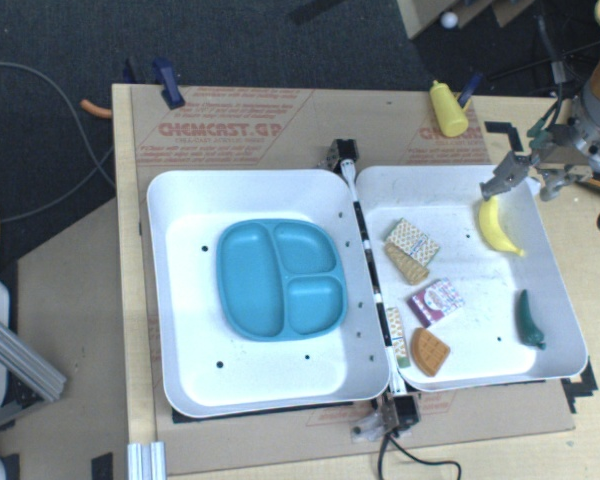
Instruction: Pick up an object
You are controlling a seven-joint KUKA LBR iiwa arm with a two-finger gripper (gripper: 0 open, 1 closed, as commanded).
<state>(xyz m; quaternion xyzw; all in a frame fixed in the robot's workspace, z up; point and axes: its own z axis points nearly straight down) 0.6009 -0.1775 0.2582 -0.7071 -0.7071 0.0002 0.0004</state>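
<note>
Plainly, the gripper (525, 171) hangs at the far right rim of the right bin (570, 318) with its 2 fingers spread and nothing between them, just above the banana (498, 227) lying in that bin's far corner. That banana looks like light, stiff, smooth plastic, so it could slip; I would close across its thick middle, not the tapered ends.

- Grey robot arm (598, 118): cut off by the right edge; only the wrist end shows.
- Two-finger gripper (525, 173): blurred; finger spacing cannot be told.
- Small white-and-purple packet (435, 301): print too small to read.
- Black cable (410, 463): runs off the bottom edge.
</note>
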